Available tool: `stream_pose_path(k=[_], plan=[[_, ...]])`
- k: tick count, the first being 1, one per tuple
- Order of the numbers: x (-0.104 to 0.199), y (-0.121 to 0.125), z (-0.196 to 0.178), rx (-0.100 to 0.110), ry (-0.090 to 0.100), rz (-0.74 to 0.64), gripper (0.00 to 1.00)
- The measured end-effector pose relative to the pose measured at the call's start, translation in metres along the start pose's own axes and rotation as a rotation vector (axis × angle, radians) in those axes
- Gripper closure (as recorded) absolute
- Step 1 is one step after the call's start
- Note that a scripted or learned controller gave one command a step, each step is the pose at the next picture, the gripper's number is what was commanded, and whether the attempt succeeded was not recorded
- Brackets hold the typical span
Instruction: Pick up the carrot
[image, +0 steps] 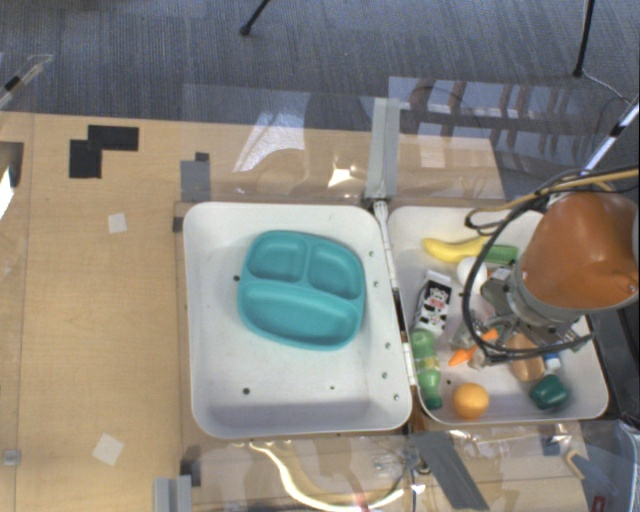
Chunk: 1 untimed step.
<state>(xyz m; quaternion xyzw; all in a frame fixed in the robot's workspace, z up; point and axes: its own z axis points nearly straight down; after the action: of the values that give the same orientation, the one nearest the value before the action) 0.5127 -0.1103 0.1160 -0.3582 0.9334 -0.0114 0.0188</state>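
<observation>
The carrot (461, 356) is a small orange piece lying in the right bin (403, 290), just left of the arm's wrist. Only its left end shows; the rest is hidden under the wrist. The gripper (495, 345) hangs below the orange band, low over the middle of the right bin, directly beside the carrot. Cables and the wrist body cover its tips.
The right bin also holds a yellow banana (452, 248), a small black-and-white box (433, 302), a green vegetable (427, 362), an orange fruit (471, 401), a dark green block (548, 392) and a tan piece (522, 362). A teal divided plate (300, 287) lies in the left bin (215, 400).
</observation>
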Motion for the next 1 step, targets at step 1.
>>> stream_pose_path(k=[1], plan=[[-0.0052,0.0231,0.0246,-0.018,0.015,-0.243,1.0]])
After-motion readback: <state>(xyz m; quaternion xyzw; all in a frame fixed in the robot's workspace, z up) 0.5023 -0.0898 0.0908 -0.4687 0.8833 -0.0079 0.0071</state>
